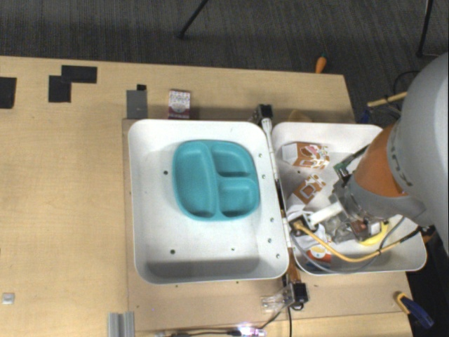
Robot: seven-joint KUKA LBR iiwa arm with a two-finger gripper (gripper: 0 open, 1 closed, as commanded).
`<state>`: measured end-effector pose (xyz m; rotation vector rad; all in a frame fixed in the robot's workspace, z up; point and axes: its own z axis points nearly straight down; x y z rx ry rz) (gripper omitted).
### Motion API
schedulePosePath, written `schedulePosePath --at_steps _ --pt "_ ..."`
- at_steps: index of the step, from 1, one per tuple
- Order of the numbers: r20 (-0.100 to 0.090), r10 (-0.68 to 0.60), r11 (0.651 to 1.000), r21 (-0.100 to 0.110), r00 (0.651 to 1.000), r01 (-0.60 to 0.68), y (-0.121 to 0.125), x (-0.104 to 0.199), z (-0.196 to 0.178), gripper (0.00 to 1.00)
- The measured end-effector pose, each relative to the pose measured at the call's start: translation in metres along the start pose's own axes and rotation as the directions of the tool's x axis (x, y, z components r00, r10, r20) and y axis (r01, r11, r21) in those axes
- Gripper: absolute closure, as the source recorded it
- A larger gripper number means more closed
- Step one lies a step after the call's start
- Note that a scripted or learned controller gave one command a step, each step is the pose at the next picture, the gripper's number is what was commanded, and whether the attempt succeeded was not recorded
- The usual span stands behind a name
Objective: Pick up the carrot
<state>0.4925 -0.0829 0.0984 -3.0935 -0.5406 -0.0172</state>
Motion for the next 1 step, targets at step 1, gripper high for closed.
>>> schedulePosePath --at_steps 1 --pt "0.005 -0.022 1.000 0.007 1.000 0.022 -0.0943 0.0434 -0.0871 1.00"
